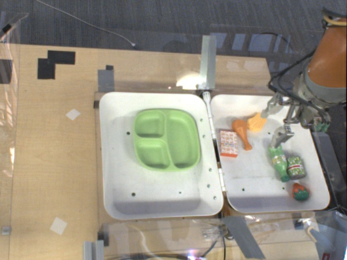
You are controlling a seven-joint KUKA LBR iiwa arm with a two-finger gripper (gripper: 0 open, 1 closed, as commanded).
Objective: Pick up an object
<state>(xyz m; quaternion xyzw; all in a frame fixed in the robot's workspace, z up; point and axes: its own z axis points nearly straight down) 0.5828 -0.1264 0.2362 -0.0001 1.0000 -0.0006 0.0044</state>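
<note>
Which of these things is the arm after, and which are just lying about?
Candidates to pick, in the right bin, near the gripper:
- green bottle
- green can
- strawberry
- orange drumstick
- yellow piece
- small card

Lying about:
- green divided tray, left bin

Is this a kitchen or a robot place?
Probably a robot test lab, not a kitchen. A robot arm with a claw hangs over two white bins, and the food is toys: a toy carrot and a green divided plate on a wooden bench.
</note>
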